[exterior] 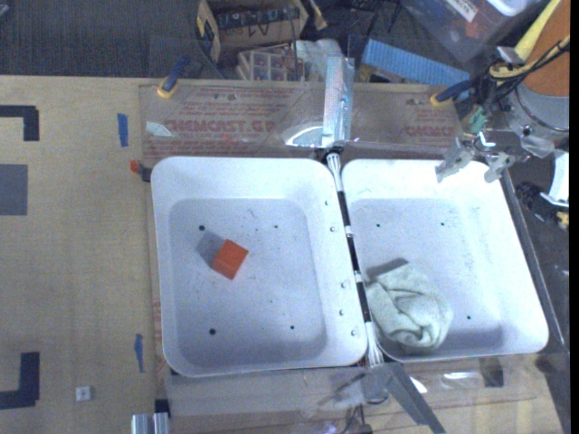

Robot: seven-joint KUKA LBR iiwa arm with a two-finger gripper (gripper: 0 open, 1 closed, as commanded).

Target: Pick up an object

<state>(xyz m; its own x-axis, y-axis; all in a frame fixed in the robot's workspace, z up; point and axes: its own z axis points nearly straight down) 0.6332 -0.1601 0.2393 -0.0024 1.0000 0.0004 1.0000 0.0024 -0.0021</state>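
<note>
Nearest the camera, at the front edge of the pale wooden worktop [72, 269], a crumpled off-white cloth [409, 304] is seen lying in the front left corner of the right-hand shallow white bin [507, 242], pressed close to the divider between the two bins. A little further back, a small orange block [230, 259] is seen on the floor of the left-hand shallow white bin [181, 188], left of centre and well apart from every wall, its shadow cast to its upper left. Either thing could serve as the object to be picked up. Furthest back, the two-finger gripper [470, 159] hangs over the far right corner of the right bin, well apart from both things, with nothing between its jaws; the jaws appear to be spread apart, though they are small and blurred. A grasp of the cloth could fail if only a loose fold is pinched, or if the jaws foul the bin wall beside it. The block sits turned at an angle, so it could be nudged aside by misaligned jaws. Most of the arm is cut off at the right edge.
</note>
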